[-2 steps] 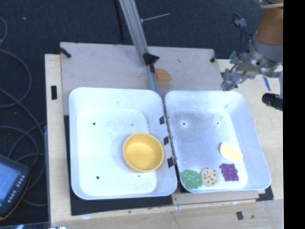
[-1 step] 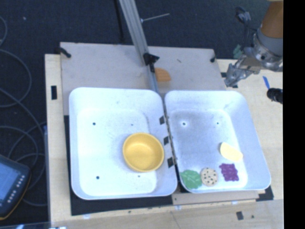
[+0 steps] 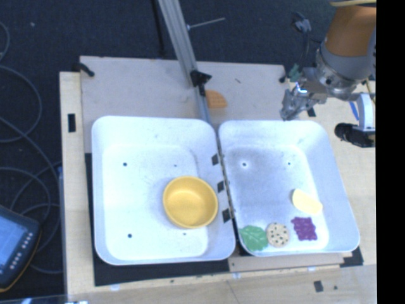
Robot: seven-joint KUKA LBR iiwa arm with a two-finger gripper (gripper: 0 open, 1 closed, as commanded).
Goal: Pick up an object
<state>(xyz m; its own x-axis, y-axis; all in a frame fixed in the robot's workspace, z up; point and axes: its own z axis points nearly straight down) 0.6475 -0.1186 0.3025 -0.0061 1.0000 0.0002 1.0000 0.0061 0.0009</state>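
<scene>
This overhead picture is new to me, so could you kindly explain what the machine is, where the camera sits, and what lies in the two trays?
The camera is fixed above a bench and looks down at a slant. The grey and orange machine at upper right is a robot arm; its gripper hangs above the far rim of the right bin, with nothing visibly between its fingers. The left bin holds a yellow bowl. Along the right bin's near edge lie a green piece, a speckled cookie and a purple piece, with a pale yellow piece just behind them. A small orange item sits on the board beyond the bins.
</scene>
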